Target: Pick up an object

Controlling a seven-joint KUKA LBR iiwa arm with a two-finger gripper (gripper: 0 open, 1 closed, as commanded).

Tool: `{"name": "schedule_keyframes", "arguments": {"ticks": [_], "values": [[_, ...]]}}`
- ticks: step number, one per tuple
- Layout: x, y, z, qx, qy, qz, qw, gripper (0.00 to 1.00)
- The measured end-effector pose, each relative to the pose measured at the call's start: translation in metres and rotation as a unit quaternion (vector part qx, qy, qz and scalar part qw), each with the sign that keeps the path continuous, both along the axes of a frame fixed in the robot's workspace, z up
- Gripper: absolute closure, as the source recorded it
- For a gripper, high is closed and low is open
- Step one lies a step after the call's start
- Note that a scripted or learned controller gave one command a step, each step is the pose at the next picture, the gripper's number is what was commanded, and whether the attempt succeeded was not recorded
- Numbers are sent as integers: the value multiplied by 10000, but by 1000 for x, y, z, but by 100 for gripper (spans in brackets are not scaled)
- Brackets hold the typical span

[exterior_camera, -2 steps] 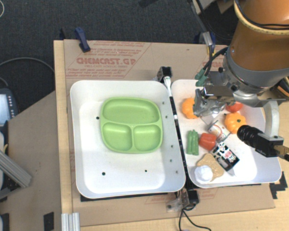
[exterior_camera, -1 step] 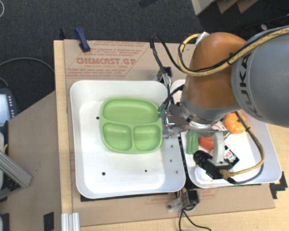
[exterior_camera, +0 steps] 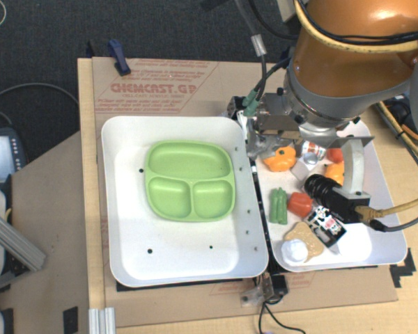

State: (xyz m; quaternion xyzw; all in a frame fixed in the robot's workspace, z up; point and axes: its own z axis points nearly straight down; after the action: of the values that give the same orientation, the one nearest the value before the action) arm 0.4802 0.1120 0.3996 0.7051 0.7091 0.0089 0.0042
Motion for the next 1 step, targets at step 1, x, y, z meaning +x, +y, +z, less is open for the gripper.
{"name": "schedule_keyframes", "arguments": {"ticks": [1], "values": [[0,-2,1,-33,80,-24,10000,100]]}}
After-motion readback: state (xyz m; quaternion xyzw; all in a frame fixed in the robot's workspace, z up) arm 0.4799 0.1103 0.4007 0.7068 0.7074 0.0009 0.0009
